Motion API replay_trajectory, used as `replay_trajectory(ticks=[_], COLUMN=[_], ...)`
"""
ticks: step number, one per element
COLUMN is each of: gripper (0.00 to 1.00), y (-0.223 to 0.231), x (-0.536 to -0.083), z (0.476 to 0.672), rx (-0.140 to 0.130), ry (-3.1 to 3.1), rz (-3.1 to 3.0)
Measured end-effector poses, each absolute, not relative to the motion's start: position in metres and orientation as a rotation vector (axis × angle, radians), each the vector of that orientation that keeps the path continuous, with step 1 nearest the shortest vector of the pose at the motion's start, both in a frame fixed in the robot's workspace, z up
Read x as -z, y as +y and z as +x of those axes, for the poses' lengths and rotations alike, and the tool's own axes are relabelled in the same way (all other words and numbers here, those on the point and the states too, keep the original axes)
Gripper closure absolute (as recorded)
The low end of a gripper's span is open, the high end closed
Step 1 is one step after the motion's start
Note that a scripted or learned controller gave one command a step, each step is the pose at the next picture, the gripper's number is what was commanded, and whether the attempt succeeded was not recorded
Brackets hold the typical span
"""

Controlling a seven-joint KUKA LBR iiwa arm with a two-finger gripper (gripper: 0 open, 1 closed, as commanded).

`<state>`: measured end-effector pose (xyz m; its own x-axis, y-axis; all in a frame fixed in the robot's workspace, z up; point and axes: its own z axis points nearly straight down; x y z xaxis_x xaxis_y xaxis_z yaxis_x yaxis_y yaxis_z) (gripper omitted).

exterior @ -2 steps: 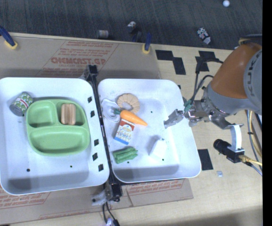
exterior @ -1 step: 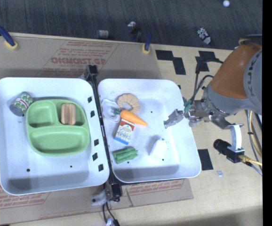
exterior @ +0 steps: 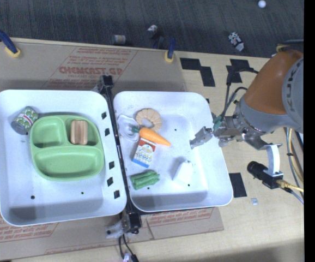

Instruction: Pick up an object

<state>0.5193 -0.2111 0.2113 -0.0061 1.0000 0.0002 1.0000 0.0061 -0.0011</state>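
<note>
We see the gripper (exterior: pixel 201 137) hanging over the right bin (exterior: pixel 217 184) near its right wall, jaws empty though we cannot tell their spread, while the carrot (exterior: pixel 155 136) lies left of it, seemingly unreached

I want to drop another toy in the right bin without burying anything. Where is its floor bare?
Right bin: bare along its near edge, below the green piece and the white object, and in the far right corner, beyond the gripper. Crowded on its left side: round biscuit, carrot and small carton bunch together.
</note>
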Motion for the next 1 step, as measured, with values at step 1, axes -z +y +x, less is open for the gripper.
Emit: replay_trajectory(ticks=[1], gripper=[0.00], y=[-0.2111], x=[-0.2113], z=[0.5193], rx=[-0.001], ry=[-2.228], rz=[-2.214])
